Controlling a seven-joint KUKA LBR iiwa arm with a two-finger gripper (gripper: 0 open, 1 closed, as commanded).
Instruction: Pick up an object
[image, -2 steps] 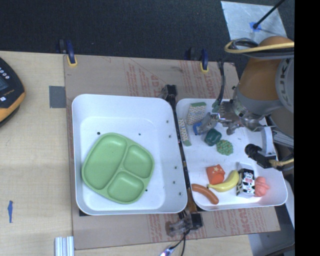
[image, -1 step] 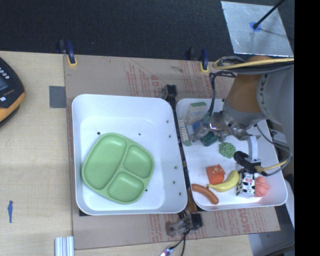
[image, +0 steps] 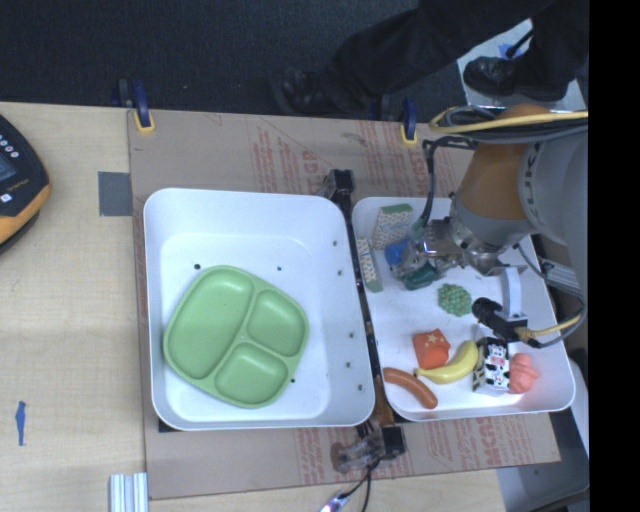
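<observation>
- The tool is seen low over the upper left part of the right bin, among a few blue and green items; whether it is open or closed cannot be told.
- Nearer the front of that bin, a red block, a banana, a sausage, a green knobbly ball and a cow-patterned box are laid close together.
- A green divided plate is held in the left bin.
- Both bins are carried by the worktop.
</observation>
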